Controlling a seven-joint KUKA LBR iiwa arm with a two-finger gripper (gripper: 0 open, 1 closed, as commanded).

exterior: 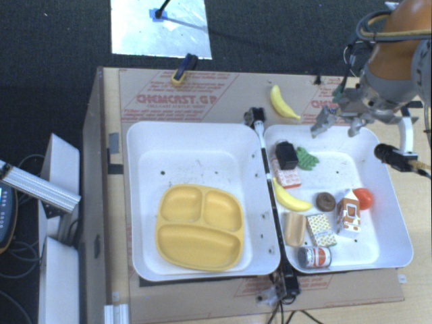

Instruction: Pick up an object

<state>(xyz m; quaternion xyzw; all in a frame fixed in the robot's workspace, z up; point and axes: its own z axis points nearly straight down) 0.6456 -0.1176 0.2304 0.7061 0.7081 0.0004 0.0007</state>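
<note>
Objects for picking lie crowded in the right bin, and none is in the tool yet. From where I stand the tool hangs above that bin's far rim, its two fingers spread apart with nothing between them, well clear of the heap below.

The trouble I expect comes from the crowding. A black block rests on a small red-and-white carton, with a green leafy piece touching it. Closer to me a banana lies against the divider, beside a tan cup, a checkered box and a tipped can. A brown disc, a little milk carton and a red ball sit near one another. Fingers coming down here could straddle two things at once, or push one aside and close on air.

The rounded things look likely to roll or squirt free. A second banana lies on the surface outside the bins. The yellow tray in the left bin looks too broad and flat to pinch.
</note>
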